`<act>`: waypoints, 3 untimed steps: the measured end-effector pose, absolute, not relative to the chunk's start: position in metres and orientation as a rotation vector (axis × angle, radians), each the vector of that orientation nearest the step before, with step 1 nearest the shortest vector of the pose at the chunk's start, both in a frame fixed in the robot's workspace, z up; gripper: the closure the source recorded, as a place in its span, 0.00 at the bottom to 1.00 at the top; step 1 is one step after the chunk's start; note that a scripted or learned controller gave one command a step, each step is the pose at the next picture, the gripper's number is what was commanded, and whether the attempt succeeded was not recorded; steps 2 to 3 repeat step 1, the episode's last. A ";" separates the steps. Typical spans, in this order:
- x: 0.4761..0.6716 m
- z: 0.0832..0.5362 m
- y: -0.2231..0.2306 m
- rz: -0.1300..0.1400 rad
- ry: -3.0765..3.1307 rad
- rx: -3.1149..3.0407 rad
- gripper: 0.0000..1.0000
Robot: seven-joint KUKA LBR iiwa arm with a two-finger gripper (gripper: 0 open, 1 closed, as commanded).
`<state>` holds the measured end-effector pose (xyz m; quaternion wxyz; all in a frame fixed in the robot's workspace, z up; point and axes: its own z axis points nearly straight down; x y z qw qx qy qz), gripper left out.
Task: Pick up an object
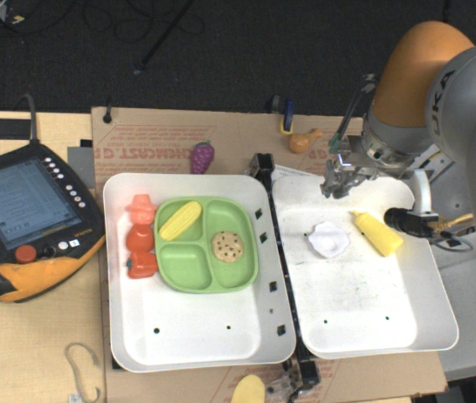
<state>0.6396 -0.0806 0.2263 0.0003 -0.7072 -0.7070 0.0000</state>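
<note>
1. In the right bin [426, 326] you have two candidates: a crumpled white object [328, 240] near the bin's middle, and a yellow block [378, 232] lying flat just to its right.
2. The hand [337, 185] hangs over the far edge of that bin, beyond both objects and apart from them. Nothing is between its fingers; whether they are apart or together cannot be told from this angle.
3. Judged from this, you are at the approach step. The next move calls for carrying the hand nearer and lowering it over one object.
4. The left bin [187, 342] holds a green divided plate [196, 267] carrying a corn cob [179, 218] and a cookie [227, 246], with a red toy [141, 240] beside it.
5. On the worktop, the cardboard sheet [145, 141] bears red print, seen upside down and too blurred to read.
</note>
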 end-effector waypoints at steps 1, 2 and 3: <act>0.629 0.238 -0.078 0.002 -2.219 -2.221 1.00; 0.629 0.238 -0.078 0.002 -2.219 -2.221 1.00; 0.629 0.238 -0.078 0.002 -2.219 -2.221 1.00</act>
